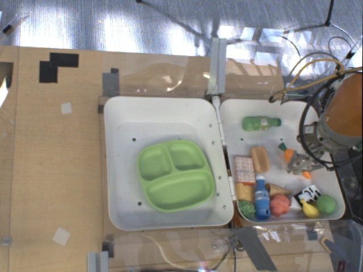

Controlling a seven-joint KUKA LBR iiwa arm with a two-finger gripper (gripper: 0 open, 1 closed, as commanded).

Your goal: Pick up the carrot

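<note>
The left bin, well left of the pincer, holds a green divided plate with bare floor around it. The right bin is crowded below the pincer. Whether the pincer is clenched, I cannot tell. The carrot lies just up-left of it.

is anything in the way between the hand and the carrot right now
Nothing visible stands between them. The hand is low in the right bin, right beside the carrot, which lies on bare bin floor. The nearest other item, the bread roll, sits on the carrot's far side.
</note>
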